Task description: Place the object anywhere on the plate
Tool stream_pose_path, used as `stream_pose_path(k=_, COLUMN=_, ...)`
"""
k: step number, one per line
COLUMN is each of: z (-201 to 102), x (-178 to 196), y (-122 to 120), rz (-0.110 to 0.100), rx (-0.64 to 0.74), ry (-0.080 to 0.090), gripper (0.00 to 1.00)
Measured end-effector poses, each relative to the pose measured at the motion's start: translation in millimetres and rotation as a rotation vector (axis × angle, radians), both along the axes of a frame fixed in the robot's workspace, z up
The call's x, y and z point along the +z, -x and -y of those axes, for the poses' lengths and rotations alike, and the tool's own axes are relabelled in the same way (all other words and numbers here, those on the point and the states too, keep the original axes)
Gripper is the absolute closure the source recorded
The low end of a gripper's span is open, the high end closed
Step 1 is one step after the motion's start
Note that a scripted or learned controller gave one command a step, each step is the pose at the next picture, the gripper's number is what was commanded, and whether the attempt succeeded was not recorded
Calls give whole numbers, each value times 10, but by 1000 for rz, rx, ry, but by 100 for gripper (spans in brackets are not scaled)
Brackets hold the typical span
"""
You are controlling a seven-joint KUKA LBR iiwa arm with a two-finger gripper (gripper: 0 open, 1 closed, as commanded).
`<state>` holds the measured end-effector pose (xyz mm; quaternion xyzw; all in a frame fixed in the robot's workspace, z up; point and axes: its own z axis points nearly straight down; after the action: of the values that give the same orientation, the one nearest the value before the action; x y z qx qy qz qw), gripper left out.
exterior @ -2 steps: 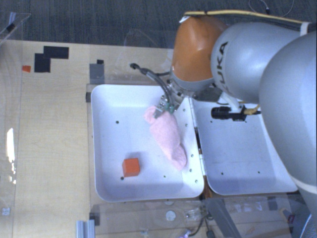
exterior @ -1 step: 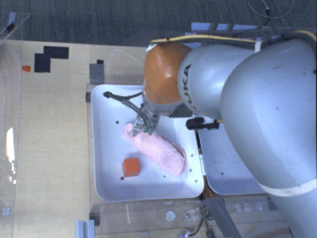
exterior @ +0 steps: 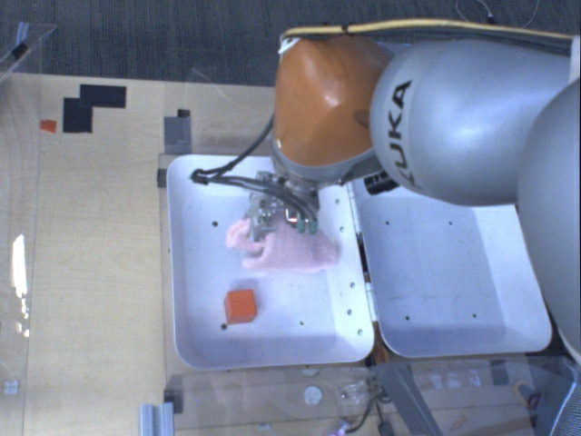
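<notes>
A small orange-red cube (exterior: 241,306) rests on the floor of the left white bin (exterior: 195,252), near its front. A pale pink plate (exterior: 295,252) lies in the middle of the same bin, up and to the right of the cube. My gripper (exterior: 270,221) hangs over the plate's far left edge, below the orange wrist band, and hides part of that edge. Nothing shows in the gripper. The cube sits apart from both the plate and the gripper.
The right white bin (exterior: 454,280) stands next to the left one, with the grey arm (exterior: 472,116) passing above its back half. A black cable (exterior: 227,171) runs from the wrist over the left bin's back left corner. Wooden bench lies to the left.
</notes>
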<state>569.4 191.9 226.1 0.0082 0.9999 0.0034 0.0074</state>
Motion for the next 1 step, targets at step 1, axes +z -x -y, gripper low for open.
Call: stream_pose_path(k=1, z=363, x=522, y=101, rz=6, rx=210, ry=3, gripper=100)
